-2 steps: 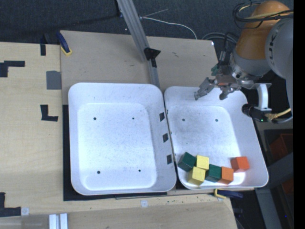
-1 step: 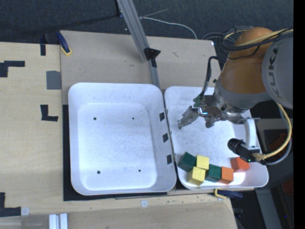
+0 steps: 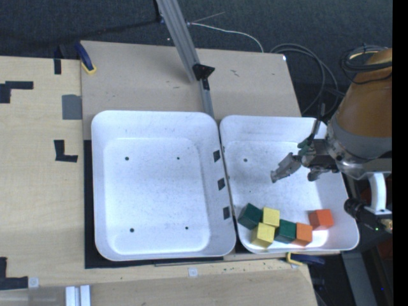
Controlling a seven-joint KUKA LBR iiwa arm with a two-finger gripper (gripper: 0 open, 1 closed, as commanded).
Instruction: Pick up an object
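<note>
Blocks (green, yellow, orange) cluster at near edge of right bin, one orange block slightly apart. Gripper hangs above bin centre, well apart from blocks, angled left-down; fingers spread, nothing between them. Arm enters from right, cut off by frame edge. Left bin alongside.
</note>
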